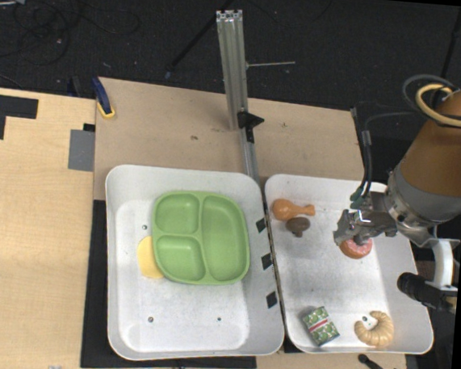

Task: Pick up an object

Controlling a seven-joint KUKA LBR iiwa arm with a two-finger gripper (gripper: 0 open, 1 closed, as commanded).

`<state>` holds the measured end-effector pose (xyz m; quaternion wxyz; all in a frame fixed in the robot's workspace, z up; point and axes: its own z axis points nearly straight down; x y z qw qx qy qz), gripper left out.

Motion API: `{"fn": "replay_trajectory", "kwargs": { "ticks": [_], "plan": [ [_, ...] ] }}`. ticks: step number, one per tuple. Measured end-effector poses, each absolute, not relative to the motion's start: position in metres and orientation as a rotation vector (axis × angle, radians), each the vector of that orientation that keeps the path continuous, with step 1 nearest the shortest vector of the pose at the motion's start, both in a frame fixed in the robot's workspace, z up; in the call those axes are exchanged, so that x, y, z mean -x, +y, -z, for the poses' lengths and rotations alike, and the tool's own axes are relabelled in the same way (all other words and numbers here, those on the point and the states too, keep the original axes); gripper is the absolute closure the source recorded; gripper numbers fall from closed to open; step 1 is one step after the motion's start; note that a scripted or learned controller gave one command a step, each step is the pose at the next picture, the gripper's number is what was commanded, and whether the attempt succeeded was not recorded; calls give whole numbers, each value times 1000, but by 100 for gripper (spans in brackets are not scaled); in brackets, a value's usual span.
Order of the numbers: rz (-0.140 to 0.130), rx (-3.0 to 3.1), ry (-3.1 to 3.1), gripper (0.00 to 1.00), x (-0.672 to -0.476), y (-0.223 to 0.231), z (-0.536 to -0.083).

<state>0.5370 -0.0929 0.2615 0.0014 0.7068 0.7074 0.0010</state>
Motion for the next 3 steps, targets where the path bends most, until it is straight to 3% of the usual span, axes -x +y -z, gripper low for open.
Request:
{"fn": "replay_trajectory", "kwargs": {
  "ticks": [3],
  "plan": [
    [2, -2217, 2228, 100, -571, 56, -254]
  ]
}}
